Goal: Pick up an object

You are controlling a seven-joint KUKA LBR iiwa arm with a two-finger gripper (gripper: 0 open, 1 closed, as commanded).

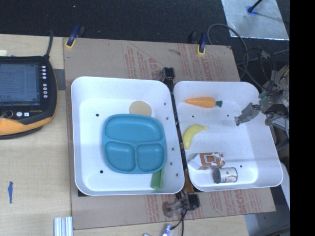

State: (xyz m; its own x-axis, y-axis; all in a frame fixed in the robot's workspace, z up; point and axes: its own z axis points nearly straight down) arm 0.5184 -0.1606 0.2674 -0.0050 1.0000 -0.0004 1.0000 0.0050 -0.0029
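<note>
In the right bin (256,146) an orange carrot (201,102) lies near the far wall. A yellow banana (192,133) rests by the left wall. A small brown and white carton (210,159) and a can on its side (225,175) sit near the front wall. My gripper (244,116) hangs over the right part of this bin, to the right of the carrot and apart from every object. Nothing is seen in its grasp.
The left bin (83,132) holds a blue divided plate (134,143), a tan disc (140,107) behind it and a green piece (157,180) at its front right corner. A tablet (22,90) lies on the bench at far left. Cables run at the right.
</note>
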